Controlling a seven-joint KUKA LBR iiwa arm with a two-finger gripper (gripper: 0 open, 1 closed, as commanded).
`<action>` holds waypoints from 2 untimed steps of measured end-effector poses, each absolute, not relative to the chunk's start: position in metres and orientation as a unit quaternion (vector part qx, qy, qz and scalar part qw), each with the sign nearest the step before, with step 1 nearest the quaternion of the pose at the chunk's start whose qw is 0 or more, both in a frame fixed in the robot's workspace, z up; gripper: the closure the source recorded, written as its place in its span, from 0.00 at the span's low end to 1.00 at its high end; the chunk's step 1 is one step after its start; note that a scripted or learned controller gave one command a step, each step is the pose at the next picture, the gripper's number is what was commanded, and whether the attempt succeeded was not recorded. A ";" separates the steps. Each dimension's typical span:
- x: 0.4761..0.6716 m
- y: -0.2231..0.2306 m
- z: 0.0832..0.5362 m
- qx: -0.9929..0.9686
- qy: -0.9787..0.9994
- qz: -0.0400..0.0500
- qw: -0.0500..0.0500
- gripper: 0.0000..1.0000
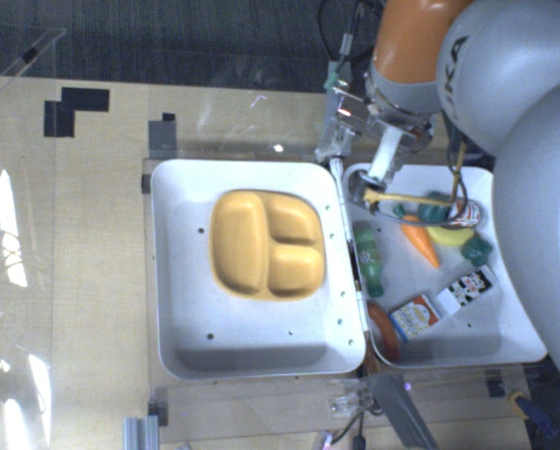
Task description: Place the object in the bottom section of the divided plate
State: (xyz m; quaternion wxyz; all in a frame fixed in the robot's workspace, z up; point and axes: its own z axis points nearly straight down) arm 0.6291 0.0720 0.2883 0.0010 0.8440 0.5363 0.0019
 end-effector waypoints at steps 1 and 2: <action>0.648 0.046 0.367 0.807 0.591 0.003 0.002 0.00; 0.616 0.105 0.426 0.669 0.743 0.003 0.002 0.00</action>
